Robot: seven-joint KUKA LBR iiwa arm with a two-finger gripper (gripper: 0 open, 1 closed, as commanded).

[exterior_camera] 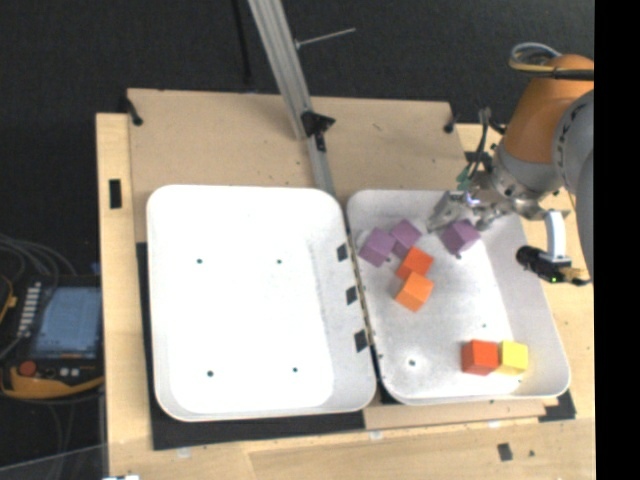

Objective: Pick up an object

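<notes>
The right bin (530,308) holds several small blocks. Two purple blocks (378,248) (405,233) lie near its left wall, with two orange blocks (416,262) (414,291) just below them. A red block (481,357) and a yellow block (514,356) sit side by side at the front right. My gripper (462,224) hangs over the bin's back middle, reaching in from the right. A third purple block (461,237) sits between its fingertips, and the fingers are shut on it.
The left bin (250,298) lies beside the right one, with black clips along the shared edge. A slanted metal pole (290,78) rises behind the bins. A black fitting (545,263) sits at the right bin's right rim.
</notes>
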